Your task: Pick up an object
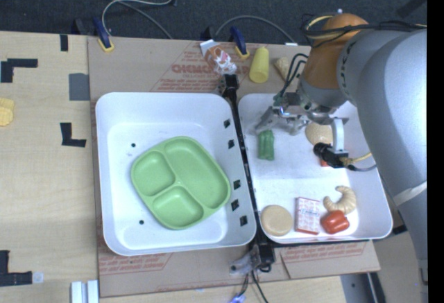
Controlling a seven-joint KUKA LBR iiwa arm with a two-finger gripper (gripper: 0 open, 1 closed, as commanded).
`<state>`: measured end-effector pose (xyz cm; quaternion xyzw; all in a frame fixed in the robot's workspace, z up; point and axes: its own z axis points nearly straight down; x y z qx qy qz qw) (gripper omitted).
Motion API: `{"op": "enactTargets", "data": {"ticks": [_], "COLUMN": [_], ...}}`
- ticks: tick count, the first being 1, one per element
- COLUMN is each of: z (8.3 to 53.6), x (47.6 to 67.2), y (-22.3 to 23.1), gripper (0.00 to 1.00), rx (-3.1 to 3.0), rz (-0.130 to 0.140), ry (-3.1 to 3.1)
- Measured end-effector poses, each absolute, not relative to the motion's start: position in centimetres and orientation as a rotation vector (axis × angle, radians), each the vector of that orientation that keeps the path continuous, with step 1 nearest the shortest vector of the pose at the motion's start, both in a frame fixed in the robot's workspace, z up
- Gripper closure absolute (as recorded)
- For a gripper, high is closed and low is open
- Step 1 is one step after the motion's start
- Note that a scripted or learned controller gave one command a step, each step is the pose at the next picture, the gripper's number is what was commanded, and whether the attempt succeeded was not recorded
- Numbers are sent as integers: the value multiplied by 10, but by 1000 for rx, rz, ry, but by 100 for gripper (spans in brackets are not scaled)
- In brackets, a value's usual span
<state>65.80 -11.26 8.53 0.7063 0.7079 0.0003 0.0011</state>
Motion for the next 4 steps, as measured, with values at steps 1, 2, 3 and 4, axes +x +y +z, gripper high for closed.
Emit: {"op": "enactTargets", "data": {"ticks": [1, 2, 3, 4], "z": [95, 95, 86, 95], "x": [658, 658, 605, 605], "y": [-112, -112, -94, -95], "gripper": [100, 0, 0, 100], "rx": [2215, 2216, 2220, 2218], "rz": [1, 0, 0, 0], "ry": [2225, 2224, 2221, 2220]}}
